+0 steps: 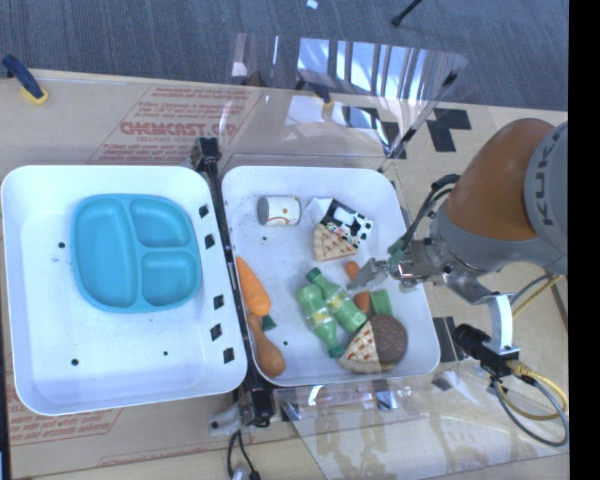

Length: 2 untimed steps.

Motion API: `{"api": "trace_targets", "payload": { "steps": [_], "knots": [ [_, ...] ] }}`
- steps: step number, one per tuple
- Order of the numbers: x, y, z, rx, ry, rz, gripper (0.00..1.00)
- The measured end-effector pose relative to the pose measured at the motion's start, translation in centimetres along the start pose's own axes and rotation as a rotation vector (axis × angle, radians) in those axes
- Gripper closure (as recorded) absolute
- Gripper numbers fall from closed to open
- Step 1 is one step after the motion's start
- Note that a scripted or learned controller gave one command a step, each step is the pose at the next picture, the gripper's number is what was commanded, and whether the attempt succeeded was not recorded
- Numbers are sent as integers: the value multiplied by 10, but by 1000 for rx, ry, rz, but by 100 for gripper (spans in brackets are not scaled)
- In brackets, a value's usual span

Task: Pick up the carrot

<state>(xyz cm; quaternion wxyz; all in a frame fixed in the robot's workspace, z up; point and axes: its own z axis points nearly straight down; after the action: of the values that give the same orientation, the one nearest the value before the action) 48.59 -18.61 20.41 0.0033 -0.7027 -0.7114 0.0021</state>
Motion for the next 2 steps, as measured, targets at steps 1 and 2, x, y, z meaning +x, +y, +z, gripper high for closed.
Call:
{"api": "trace_targets", "payload": {
  "steps": [1,2],
  "knots": [
    [-8,64,-157,-12,-7,15,0],
    [48,-11,-96,6,1,108,0]
  ]
}}
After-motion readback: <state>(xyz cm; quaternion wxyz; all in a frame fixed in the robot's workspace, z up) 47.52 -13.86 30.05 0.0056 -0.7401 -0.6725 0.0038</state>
